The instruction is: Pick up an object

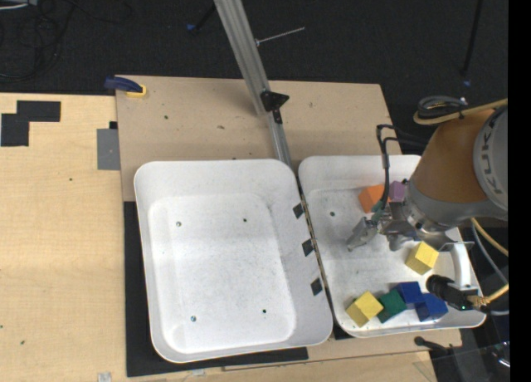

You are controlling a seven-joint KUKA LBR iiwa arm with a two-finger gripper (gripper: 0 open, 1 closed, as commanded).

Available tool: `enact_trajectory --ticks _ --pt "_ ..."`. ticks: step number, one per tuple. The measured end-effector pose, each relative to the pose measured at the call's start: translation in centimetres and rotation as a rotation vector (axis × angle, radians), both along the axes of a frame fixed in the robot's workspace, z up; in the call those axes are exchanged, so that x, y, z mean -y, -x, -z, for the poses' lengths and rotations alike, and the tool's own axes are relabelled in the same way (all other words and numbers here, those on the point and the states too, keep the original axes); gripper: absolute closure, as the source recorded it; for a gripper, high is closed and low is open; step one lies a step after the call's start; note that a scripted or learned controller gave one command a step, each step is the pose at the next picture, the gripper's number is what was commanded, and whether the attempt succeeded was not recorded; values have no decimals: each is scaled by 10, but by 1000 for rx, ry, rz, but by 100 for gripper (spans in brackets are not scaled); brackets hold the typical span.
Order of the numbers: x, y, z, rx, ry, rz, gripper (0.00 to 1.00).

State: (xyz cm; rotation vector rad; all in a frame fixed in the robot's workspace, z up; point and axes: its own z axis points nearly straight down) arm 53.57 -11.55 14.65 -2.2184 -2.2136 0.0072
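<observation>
The wooden bench (207, 119) spreads out behind and to the left of the claw, carrying both bins. The left white bin (166, 185) lies well to the claw's left, its floor showing a few dark specks. The right white bin (332, 174) sits directly under the claw, its left rim touching the other bin along a seam with three small black clips. The grey arm (456, 173) with its orange band comes in from the right and hangs above that bin. A long aluminium rail (245, 48) slants up and away behind the claw, to its upper left.

The claw (369, 232) hangs low over the middle of the right bin, its metal fingers pointing down and left; whether they are spread or pressed together cannot be told, and nothing is seen between them.

An orange block (371, 197) lies just behind the claw, partly hidden by the wrist. A small purple piece (397, 191) sits beside it, to the right. A yellow cube (422, 257) rests just right of the claw and nearer the front. Further forward, near the bin's front rim, a second yellow cube (363, 309), a green block (390, 305) and blue blocks (419, 300) cluster together, touching.
</observation>
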Motion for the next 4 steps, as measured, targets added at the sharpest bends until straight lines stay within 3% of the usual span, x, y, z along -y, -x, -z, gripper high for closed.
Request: enact_trajectory --ticks 1,2,3,4 --pt "3 -1 -12 4 1 7 100" --pt "4 -1 -76 13 3 -3 100" --pt "3 -1 -60 3 1 -2 100" --pt "-46 -20 -73 7 0 -7 100"
